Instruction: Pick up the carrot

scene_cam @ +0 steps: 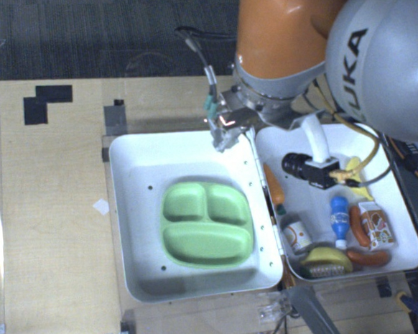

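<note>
The carrot (273, 186) is a slim orange stick lying along the left wall of the right bin (403, 205), pointing away from the camera. My gripper (225, 131) hangs over the far right corner of the left bin (131, 226), up and to the left of the carrot and apart from it. I see nothing held at its tip. The grey and orange arm covers the far part of the right bin.
A green divided plate (206, 224) lies in the left bin. The right bin's near end holds a small can (295, 235), a blue bottle (339, 221), a juice box (376, 227), a sausage (369, 259) and a banana (325, 256).
</note>
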`<action>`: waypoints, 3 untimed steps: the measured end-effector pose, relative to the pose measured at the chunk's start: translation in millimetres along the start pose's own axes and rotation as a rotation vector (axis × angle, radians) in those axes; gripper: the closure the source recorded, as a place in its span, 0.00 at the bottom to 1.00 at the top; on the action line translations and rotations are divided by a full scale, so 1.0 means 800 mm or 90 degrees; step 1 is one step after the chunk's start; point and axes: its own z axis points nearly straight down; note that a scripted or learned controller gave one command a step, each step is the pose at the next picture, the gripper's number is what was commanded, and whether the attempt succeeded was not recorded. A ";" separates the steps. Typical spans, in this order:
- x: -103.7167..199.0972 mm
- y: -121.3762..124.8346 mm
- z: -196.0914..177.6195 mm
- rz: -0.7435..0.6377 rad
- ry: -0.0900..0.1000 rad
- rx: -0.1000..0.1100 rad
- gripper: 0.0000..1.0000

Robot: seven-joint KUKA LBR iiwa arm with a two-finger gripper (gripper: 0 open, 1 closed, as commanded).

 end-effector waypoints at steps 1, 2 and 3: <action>0.037 0.055 -0.002 -0.125 0.000 -0.001 1.00; 0.049 0.123 0.170 -0.299 0.001 0.001 1.00; -0.043 0.096 0.032 -0.467 -0.002 -0.003 1.00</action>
